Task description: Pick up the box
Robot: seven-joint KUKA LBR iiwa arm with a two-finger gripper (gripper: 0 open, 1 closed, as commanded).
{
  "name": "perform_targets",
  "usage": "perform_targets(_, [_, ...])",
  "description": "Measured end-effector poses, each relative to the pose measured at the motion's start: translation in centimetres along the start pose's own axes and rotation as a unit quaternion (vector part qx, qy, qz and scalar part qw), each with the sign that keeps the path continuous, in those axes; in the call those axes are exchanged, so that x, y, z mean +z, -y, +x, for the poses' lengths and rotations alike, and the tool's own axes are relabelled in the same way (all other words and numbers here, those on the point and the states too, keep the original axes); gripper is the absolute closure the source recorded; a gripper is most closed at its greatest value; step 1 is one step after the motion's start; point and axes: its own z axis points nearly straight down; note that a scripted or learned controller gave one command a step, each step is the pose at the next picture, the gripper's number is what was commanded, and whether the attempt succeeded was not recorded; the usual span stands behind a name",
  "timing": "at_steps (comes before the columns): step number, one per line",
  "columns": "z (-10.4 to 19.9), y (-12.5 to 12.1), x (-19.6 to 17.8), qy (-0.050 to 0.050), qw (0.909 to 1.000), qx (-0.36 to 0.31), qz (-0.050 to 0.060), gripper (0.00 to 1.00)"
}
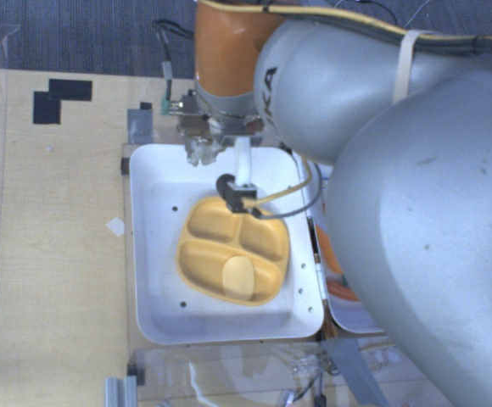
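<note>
A yellow shallow box (233, 248) with three compartments lies in the middle of the left white bin (157, 253); a pale oval piece rests in its front compartment. My gripper (205, 151) hangs over the bin's far edge, just beyond the box's far side and above it. A white bar with a black end piece (234, 190) and a yellow cable reaches down from the wrist to the box's far rim.
The grey arm with its orange band (229, 41) covers the upper right and most of the right bin (348, 316), where orange items (332, 257) peek out. Black marks (59, 100) lie on the wooden bench to the left.
</note>
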Motion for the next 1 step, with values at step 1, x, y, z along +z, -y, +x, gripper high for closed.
perform_targets(1, [0.21, -0.78, 0.56, 0.000, 0.9985, -0.055, -0.001, 1.00])
